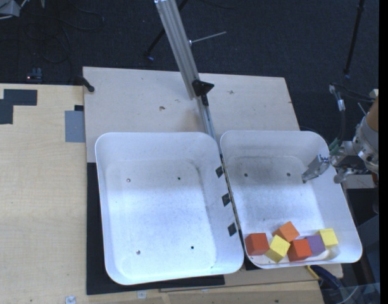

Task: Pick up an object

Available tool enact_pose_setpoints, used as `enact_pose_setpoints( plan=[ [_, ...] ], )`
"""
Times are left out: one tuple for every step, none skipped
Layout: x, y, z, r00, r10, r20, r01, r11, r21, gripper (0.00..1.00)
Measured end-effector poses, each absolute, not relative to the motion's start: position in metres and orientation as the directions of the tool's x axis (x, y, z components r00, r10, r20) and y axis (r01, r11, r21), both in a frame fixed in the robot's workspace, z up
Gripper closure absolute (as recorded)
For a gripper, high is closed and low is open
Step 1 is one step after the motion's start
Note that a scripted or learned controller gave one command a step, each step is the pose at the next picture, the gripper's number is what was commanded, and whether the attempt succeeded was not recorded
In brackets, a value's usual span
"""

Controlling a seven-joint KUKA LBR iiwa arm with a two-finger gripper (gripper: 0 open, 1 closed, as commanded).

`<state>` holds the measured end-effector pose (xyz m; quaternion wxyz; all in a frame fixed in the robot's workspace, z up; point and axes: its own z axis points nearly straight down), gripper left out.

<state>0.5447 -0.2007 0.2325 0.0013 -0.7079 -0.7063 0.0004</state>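
Several small blocks lie clustered at the near edge of the right bin [269,170]: a red block [257,243], an orange block [286,231], a yellow block [278,248], another red block [299,249], a purple block [315,244] and a second yellow block [328,237]. My gripper [317,167] hangs over the right bin's right rim, well behind the blocks and apart from them. Nothing shows in its grasp. The arm's wrist [366,145] sits just outside the bin at the right.
The left bin [156,201] stands beside the right one, with a black divider strip [224,198] between them. A slanted aluminium rail [181,49] rises behind the bins. The wooden bench [35,189] extends to the left.
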Motion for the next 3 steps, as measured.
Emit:
enact_pose_setpoints(
  plan=[
    [0.556,-0.204,0.26,-0.002,1.0,0.0,1.0,0.002,0.001,0.0],
    [0.568,-0.209,0.278,-0.004,1.0,-0.001,1.0,0.004,0.001,0.0],
    [0.561,-0.209,0.278,0.001,1.0,0.001,1.0,-0.001,-0.004,0.0]
  ],
)
